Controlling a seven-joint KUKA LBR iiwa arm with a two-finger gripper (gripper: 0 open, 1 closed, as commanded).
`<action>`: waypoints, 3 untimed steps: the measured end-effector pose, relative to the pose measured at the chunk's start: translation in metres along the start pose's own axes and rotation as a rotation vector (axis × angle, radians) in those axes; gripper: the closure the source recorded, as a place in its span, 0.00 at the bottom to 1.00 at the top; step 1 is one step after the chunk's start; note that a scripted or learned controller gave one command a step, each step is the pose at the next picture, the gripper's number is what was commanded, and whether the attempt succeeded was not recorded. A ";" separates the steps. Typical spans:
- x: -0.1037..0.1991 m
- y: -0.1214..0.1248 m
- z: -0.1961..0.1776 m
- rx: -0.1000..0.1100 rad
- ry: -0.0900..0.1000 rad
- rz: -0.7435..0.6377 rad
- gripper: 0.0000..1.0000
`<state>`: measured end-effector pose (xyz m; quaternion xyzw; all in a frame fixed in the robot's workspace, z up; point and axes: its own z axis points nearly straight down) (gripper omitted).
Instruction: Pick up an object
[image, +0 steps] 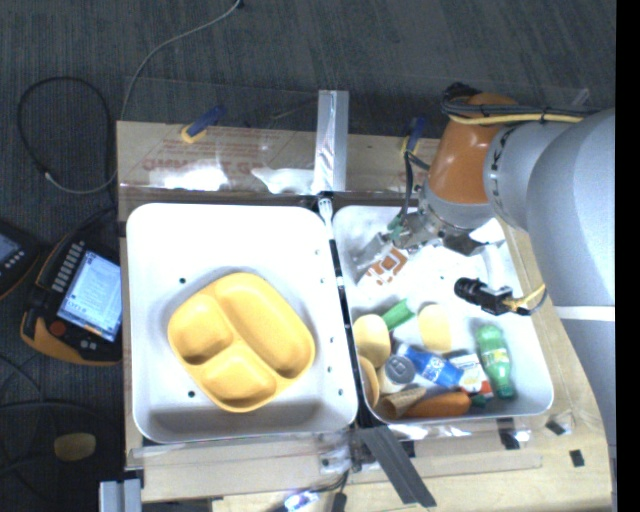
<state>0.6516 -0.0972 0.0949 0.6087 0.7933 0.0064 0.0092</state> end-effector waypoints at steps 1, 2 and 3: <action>0.000 0.000 -0.008 -0.001 0.000 -0.001 1.00; -0.021 -0.041 -0.023 0.022 0.007 -0.134 1.00; 0.021 -0.004 -0.120 0.023 0.005 0.032 1.00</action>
